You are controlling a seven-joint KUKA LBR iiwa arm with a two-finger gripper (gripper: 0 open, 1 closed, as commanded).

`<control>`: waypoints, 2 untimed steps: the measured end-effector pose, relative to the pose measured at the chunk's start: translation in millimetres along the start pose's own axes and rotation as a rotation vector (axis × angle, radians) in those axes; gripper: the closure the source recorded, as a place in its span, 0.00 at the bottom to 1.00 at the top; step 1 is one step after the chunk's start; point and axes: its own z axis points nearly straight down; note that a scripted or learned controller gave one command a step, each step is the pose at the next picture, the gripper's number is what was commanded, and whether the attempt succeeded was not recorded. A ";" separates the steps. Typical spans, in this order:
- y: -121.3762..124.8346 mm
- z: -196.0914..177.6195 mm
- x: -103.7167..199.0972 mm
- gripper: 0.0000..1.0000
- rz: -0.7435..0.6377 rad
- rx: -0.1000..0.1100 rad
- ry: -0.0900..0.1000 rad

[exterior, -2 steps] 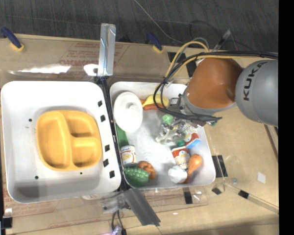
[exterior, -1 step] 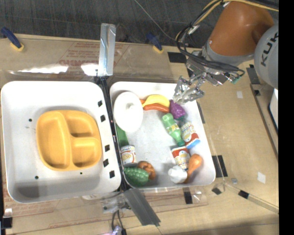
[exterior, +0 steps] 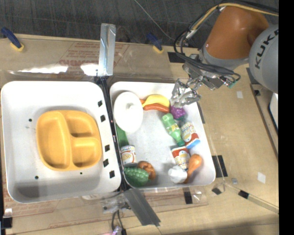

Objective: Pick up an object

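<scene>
Reaching in from the right, the grey arm (exterior: 264, 38) with its orange band places the gripper (exterior: 185, 96) over the upper right corner of the right bin (exterior: 152, 136). Its metal fingers (exterior: 179, 93) are spread apart and point down; nothing sits between them. Just below the fingertips lies a small purple object (exterior: 178, 112), and beside it to the left a yellow and red banana-shaped toy (exterior: 156, 103). A white round lid or bowl (exterior: 128, 111) rests against the bin's left wall. A green bottle (exterior: 171, 127) lies tilted near the middle, with a small labelled can (exterior: 188, 130) touching it on the right. Lower down, a second can with a red cap (exterior: 180, 155) lies next to an orange carrot-like piece (exterior: 194, 164) and a crumpled white item (exterior: 177, 175). Along the bottom left of this bin sit another small can (exterior: 128, 155), a green knobbly vegetable toy (exterior: 136, 176) and a brown-orange piece (exterior: 147, 168) touching it. The left bin (exterior: 19, 102) contains a yellow divided tray (exterior: 68, 140), lying flat near its centre. Both bins rest side by side on the brown desk (exterior: 235, 146).
</scene>
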 end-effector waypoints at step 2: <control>-1.0 -72.6 -1.5 1.00 0.140 0.008 -0.005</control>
